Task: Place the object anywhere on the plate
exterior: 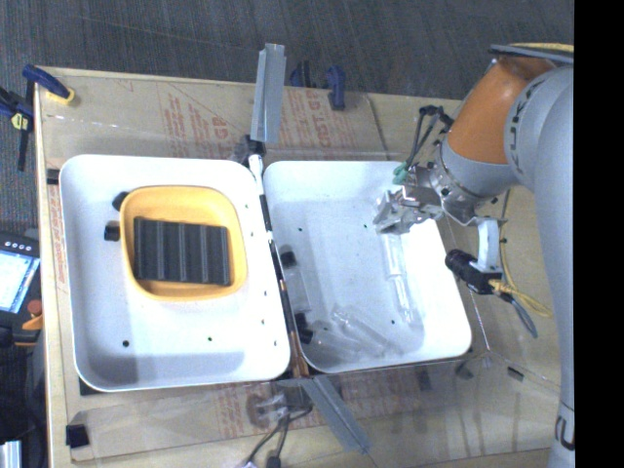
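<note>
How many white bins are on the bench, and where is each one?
2. The left bin holds the yellow plate with a dark ridged object on it. The right bin lies beside it, under the hand.

Two shallow white bins sat side by side on the worktop (146, 105). The left bin (88, 349) carried a yellow plate (185, 203) with a dark ribbed block (182, 250) resting on it. In the right bin (331, 222) lay a clear, glassy object (398, 283), stretched from near the pincer toward the bin's near edge, with more clear material (356, 331) beside the lower rim. The grey arm (517, 135) reached in from the right, its pincer (400, 211) low over the right bin's far right part, just above the clear object's upper end.
</note>
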You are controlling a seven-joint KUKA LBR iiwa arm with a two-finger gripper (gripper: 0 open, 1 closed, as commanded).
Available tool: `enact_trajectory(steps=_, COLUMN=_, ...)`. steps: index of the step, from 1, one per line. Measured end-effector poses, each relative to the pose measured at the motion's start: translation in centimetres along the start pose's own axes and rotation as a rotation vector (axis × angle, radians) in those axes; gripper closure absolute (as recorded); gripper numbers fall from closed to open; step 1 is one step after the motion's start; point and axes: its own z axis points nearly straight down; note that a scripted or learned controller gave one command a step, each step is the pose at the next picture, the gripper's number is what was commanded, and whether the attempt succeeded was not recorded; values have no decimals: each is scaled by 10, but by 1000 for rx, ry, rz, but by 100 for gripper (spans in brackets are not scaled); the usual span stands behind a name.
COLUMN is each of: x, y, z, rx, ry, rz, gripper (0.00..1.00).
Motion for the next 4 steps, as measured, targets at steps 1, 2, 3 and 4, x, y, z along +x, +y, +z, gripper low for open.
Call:
enact_trajectory(steps=1, x=90, y=15, z=9, rx=0, ry=-1, rz=-86, gripper=100)
enact_trajectory(steps=2, x=167, y=19, z=8, rx=-1, ry=-3, rz=-371, gripper=100)
enact_trajectory(steps=3, x=200, y=-7, z=4, rx=2, ry=-2, rz=-555, gripper=100)
enact_trajectory(steps=4, x=226, y=-38, z=9, rx=3, ry=-2, rz=-733, gripper=100)
